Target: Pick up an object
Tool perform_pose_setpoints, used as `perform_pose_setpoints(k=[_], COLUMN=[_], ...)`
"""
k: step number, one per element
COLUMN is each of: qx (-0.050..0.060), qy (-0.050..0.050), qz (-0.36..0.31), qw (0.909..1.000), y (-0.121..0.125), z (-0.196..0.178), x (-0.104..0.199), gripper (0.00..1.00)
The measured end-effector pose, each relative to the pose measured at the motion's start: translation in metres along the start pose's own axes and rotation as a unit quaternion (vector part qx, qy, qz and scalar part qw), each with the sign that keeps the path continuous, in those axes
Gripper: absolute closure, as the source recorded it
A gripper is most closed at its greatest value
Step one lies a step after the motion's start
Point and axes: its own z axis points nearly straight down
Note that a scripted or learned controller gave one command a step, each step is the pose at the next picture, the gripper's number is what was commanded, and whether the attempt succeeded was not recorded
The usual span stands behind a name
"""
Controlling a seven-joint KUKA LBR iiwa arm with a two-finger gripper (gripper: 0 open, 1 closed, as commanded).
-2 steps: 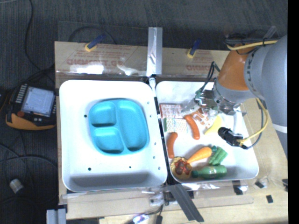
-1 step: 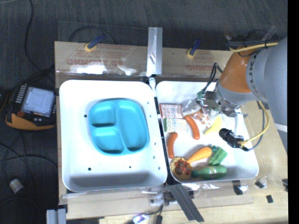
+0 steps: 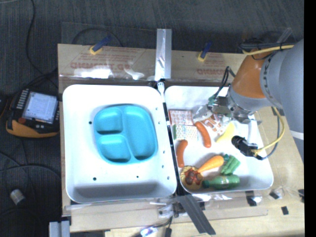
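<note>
Bright, even overhead light; slight softness.

I've got the arm point(image 3: 284, 78) reaching in from three o'clock, orange band point(image 3: 248, 79) above the wrist, hand point(image 3: 213, 113) low and pointing toward nine o'clock.

One fixed camera views my counter point(image 3: 69, 51) from above at a slant, moderately distant; both white bins point(image 3: 74, 147) fill mid-frame, my arm point(image 3: 276, 78) entering upper right.
</note>
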Motion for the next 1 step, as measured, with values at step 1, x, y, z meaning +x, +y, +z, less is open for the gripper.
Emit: perform_pose_setpoints(k=[1], qx=[-0.001], qy=[-0.004], qz=[0.018], qw=[0.9998], y=[0.0006], z=[0.0004], x=[0.0060], gripper=[0.00])
